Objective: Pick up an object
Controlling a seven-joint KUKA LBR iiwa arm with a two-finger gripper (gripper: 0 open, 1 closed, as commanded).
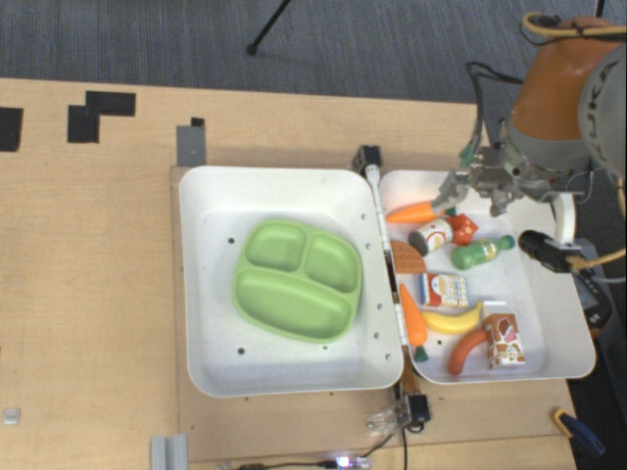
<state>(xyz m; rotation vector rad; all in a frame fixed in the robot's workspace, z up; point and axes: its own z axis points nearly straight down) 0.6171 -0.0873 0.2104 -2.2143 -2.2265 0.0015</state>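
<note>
Hanging over the far end of the right bin (549, 365), the metal gripper (477, 186) spreads its two fingers apart, nothing between them. Just below it in that smooth white bin lie small glossy plastic toys: a tapered orange carrot (411, 212), a green bottle (481, 253), a red-capped bottle (434, 235), a flat printed carton (445, 290), a curved yellow banana (452, 320), a reddish sausage (467, 352) and a small boxy carton (505, 341). A second carrot (412, 318) rests along the divider. The left bin (211, 360) holds a rounded, matte green divided plate (297, 280) with three compartments.
</note>
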